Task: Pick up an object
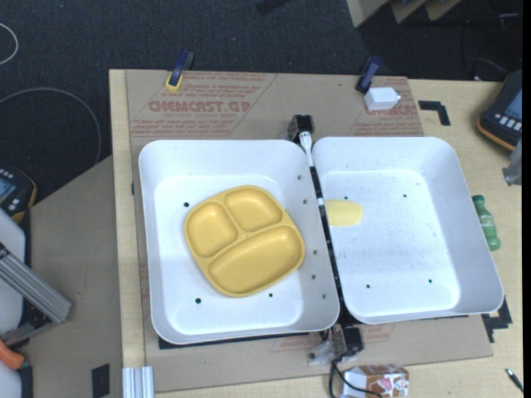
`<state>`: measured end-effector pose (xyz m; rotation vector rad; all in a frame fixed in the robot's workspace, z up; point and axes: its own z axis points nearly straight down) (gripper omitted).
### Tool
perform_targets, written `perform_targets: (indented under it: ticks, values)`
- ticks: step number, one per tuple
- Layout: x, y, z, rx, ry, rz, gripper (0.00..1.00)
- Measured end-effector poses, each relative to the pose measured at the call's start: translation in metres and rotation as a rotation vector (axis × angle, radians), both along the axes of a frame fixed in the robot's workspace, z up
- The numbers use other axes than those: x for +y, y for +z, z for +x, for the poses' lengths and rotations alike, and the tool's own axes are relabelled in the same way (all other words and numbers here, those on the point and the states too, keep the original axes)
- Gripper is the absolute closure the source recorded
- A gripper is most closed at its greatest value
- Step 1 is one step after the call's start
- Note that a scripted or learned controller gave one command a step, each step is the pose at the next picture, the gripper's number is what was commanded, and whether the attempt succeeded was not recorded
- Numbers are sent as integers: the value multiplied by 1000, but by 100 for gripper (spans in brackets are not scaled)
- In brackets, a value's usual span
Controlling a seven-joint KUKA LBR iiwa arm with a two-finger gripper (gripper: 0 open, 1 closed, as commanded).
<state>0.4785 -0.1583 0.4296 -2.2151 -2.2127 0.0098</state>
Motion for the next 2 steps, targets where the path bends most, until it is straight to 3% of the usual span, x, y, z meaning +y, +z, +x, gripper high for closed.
perform_targets:
  ticks: [1,2]
  values:
    - [-54,-69,38,-3,-3,-2,100]
    - [30,-95,12,-6,9,2,100]
